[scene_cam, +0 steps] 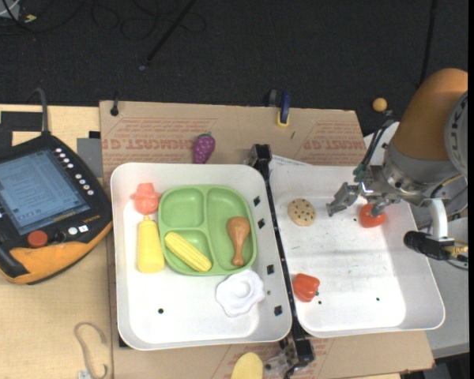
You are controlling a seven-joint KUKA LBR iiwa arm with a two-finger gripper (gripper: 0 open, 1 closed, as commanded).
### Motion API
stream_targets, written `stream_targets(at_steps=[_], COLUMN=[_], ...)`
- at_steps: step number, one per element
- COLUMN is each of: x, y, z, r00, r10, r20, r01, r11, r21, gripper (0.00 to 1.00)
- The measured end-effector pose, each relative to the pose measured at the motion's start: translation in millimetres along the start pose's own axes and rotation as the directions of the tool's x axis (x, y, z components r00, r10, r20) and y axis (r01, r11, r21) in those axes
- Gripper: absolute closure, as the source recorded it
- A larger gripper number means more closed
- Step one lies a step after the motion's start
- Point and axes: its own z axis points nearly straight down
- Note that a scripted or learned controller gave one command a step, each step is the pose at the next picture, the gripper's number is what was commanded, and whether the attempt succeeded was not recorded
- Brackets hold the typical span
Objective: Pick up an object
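One tool (pixel 362 200) | fingers apart | red object (pixel 372 216) below, partly hidden, perhaps touching | right bin (pixel 415 310)

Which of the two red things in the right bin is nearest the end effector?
The upper red one, right by the end effector; the other lies near the bin's front-left corner.

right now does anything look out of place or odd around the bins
Two toys lie outside the bins: a purple grape bunch on the cardboard behind the left bin, and a yellow piece on the cardboard at the front edge. Everything else sits inside the bins.
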Motion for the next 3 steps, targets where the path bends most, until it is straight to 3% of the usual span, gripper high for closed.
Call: stream_targets(at_steps=[2,3], x=[2.6,1.3], y=[-0.3,0.5], z=[83.4,70.7], r00=[1.000,1.000], r10=[0.000,0.003], r20=[0.000,0.000], r01=[0.000,-0.003], r11=[1.000,1.000], r21=[-0.001,-0.005], gripper=[0.00,1.00])
